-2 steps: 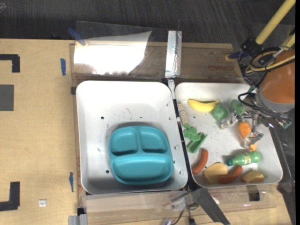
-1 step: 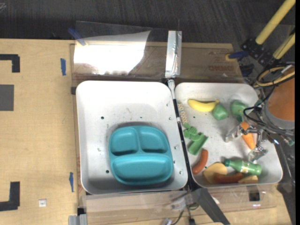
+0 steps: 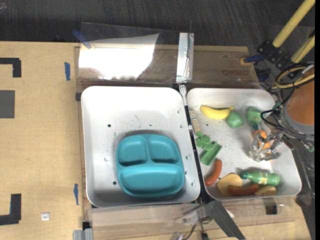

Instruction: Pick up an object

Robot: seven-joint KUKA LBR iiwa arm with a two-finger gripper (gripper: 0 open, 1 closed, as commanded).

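Observation:
The right bin holds several toy foods. A yellow banana lies at the back, with two green pieces beside it. A green leafy piece and a red sausage lie near the left wall. At the front, a green bottle lies on its side over a yellow-orange piece. My gripper is low over the right side of this bin, just above the bottle, with a small orange thing next to it. Nothing is visibly held.
The left bin holds a teal divided plate. A clear plastic sheet and a metal strip lie behind the bins. Cables and yellow poles crowd the right rear. The arm's orange band hangs over the right bin's edge.

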